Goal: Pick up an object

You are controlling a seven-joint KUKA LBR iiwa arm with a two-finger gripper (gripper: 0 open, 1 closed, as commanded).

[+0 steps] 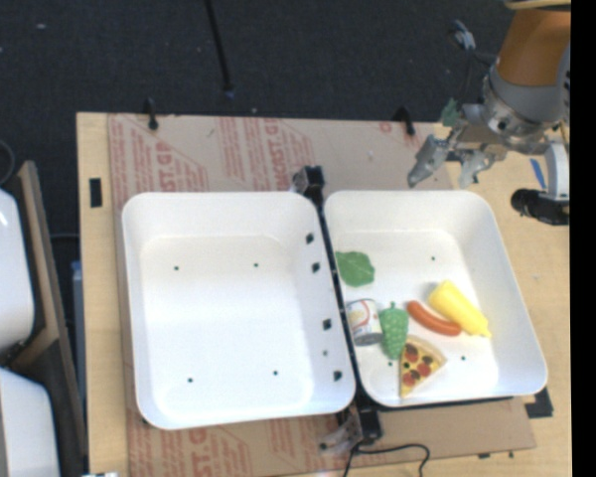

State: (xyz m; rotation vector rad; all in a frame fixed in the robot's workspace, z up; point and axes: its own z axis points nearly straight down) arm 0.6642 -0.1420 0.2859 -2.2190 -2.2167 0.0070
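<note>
Fingers [447,167] hang spread apart above the right bin's [497,229] far rim, gripping nothing you can see; your pizza slice [417,363], sausage [433,318] and yellow piece [459,307] lie in that bin's near half.

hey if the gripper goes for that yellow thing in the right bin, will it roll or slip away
The yellow piece looks rounded and elongated, so it could well roll if nudged sideways. Its surface looks smooth like plastic, so the fingers may slip. The red sausage lies against it, which might block rolling that way or get dragged along.

Wooden bench [228,152], left white bin [154,222], right white bin [477,212] side by side
</note>
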